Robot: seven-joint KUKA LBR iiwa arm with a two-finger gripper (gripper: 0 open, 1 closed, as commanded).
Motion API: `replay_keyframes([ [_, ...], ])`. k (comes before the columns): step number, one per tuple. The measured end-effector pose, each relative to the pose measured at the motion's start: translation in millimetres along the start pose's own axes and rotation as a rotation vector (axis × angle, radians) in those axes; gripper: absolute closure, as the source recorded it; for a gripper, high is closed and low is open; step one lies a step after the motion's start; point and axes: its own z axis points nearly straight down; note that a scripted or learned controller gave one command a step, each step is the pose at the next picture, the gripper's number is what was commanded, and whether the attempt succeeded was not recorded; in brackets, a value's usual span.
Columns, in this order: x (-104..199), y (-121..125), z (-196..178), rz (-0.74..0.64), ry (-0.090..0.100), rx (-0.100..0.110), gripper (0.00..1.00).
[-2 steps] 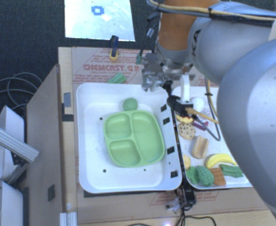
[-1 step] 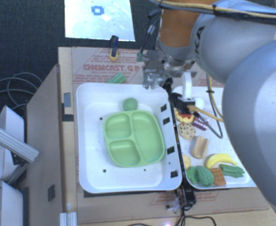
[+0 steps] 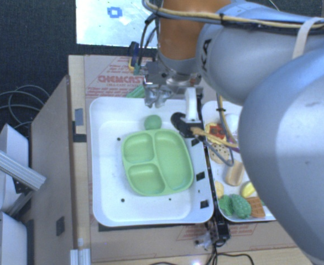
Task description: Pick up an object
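Note:
A light green divided plate lies in the middle of the left white bin. A small round green ball sits just behind the plate's far edge. My gripper hangs over the bin's far edge, a little above and behind the ball. Nothing shows between its fingers. The right bin holds several toy foods: a red and yellow piece, a tan piece, a yellow piece and a green bumpy one.
The large grey arm covers most of the right bin and the view's right side. A cardboard sheet lies behind the bins. Cables and white foam blocks sit off the bench at the left.

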Motion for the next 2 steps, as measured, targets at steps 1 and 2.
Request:
replay_keyframes([
  [1,-4,1,0,0.004,-0.003,0.0,0.0],
  [2,-21,-77,90,0.009,-0.005,0.016,0.0],
])
